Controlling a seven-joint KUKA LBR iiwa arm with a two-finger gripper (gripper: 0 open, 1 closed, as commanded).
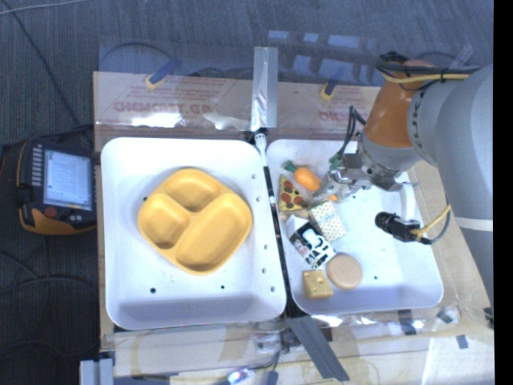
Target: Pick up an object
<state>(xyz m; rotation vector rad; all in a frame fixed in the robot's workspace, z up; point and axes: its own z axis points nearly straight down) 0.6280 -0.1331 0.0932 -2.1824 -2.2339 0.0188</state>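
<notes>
My gripper (343,175) hangs low over the back of the right bin (417,287), with the grey arm and its orange band behind it to the right. Just left of it lies a small orange fruit (305,178). A toy pizza slice (290,192) lies beside the fruit, against the bin's left wall. In front of the gripper rests a white patterned packet (327,220), then a black-and-white item (311,245). A tan round disc (345,272) and a yellow cheese-like block (317,285) sit near the front. I see nothing held by the gripper.
The left bin (120,295) holds a yellow divided plate (195,218). A handheld control pendant (56,184) lies on the floor at the far left. Cardboard and tape line the bench's back edge.
</notes>
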